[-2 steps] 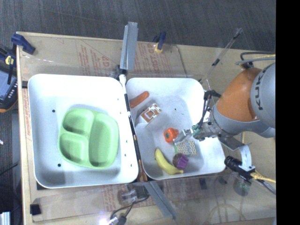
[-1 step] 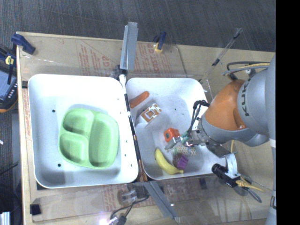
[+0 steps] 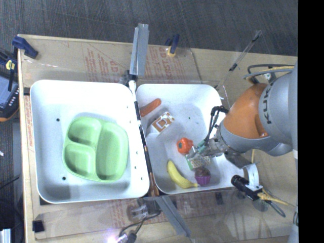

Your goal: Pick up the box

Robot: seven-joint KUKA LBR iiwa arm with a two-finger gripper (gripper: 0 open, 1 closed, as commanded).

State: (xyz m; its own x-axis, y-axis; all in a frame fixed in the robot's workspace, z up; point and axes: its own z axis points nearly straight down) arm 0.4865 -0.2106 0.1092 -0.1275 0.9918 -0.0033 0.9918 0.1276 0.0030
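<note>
Box [image 3: 163,122] lying untouched near right bin [image 3: 174,91] far-left corner; end effector [image 3: 198,158] hovering by near edge, grip state impossible to tell; whole pick remaining

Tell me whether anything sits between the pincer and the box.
Yes: the small orange-red tomato-like toy lies in the right white bin between the pincer and the small brown-and-white box.

The scene is evenly and brightly lit from above. The white bins [image 3: 45,100] are nearly washed out, with soft shadows cast along their near walls. A small glare spot is seen at the near edge. Detail is slightly soft throughout.
</note>
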